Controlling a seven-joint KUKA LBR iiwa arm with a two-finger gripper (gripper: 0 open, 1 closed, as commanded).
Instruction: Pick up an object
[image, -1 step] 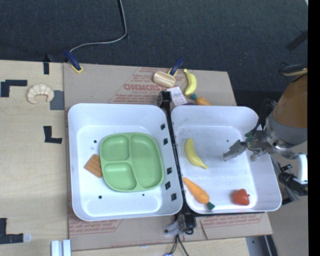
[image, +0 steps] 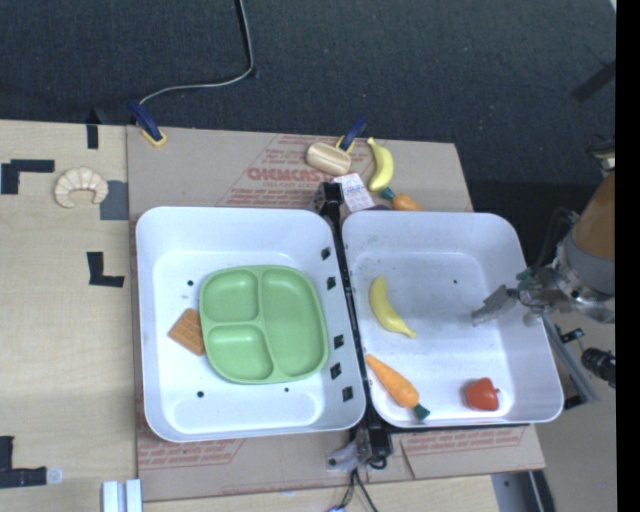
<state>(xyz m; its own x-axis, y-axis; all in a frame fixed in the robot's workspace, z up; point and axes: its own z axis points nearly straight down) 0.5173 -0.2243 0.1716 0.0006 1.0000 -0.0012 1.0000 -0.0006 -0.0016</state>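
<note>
Jaws: whether wide or narrow could not be told; nothing was seen held by the gripper.
Gripper: placed right of the banana, apart.
Carrot: below the banana.
Progress: no pickup seen; everything left.

The arm is cut off at the right edge, so little more than its orange band and wrist show. The hand is small and blurred — whether its fingers stand apart or together cannot be told. A tan cracker-like piece in the left bin lies partly under the green plate, one corner hidden. Behind the bins, an orange thing is mostly hidden by the right bin's rim — too little shows to name it. Print on the small packet is unreadable.
</note>
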